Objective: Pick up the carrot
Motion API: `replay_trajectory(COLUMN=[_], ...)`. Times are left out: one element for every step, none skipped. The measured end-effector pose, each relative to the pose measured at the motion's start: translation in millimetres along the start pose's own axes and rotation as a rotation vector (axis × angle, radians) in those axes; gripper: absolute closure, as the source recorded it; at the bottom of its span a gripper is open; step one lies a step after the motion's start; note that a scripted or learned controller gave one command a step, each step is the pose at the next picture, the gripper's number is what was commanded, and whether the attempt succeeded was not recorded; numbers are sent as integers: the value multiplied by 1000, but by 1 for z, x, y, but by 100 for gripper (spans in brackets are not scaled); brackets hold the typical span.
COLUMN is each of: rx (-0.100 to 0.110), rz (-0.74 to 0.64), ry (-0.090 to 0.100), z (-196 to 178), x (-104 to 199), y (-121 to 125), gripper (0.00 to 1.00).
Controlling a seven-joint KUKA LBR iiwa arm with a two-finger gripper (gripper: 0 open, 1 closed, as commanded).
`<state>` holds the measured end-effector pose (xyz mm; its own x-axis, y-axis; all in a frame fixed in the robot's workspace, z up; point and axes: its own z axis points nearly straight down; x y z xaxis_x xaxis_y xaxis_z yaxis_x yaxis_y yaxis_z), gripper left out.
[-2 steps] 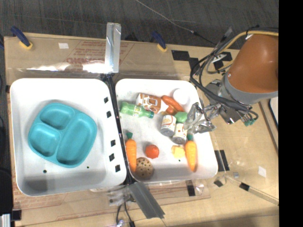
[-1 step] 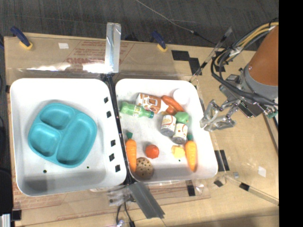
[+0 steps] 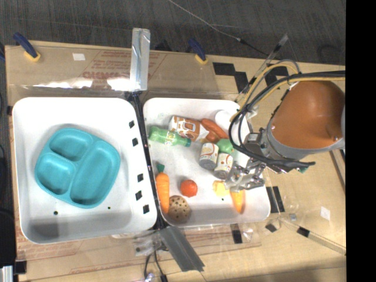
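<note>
The carrot (image 3: 163, 187) is orange with a small green top. It lies lengthwise by the left wall of the right bin (image 3: 176, 107), near the front. My gripper (image 3: 242, 180) hangs over the front right part of that bin, well to the right of the carrot. Just below the gripper lies a small orange tapered piece (image 3: 237, 202), with a yellow bit (image 3: 218, 187) to its left. I see nothing clearly held by the gripper.
A red tomato (image 3: 188, 187) and a brown ball (image 3: 179, 208) lie beside the carrot. Two cans (image 3: 215, 157), a green bottle (image 3: 167, 137), a labelled tin (image 3: 183, 126) and a red-orange sausage shape (image 3: 213, 128) lie further back. The left bin holds a teal divided plate (image 3: 76, 166).
</note>
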<state>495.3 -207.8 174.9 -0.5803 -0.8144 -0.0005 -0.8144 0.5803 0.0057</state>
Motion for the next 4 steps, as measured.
replay_trajectory(rx=[1, 11, -2, 6], rz=[-220, -230, -663, -962], ry=[0, 0, 1, 3], z=[49, -44, 25, -62], x=[-10, -25, 7, 2], y=[29, 19, 18, 8], gripper=[100, 100, 100, 100])
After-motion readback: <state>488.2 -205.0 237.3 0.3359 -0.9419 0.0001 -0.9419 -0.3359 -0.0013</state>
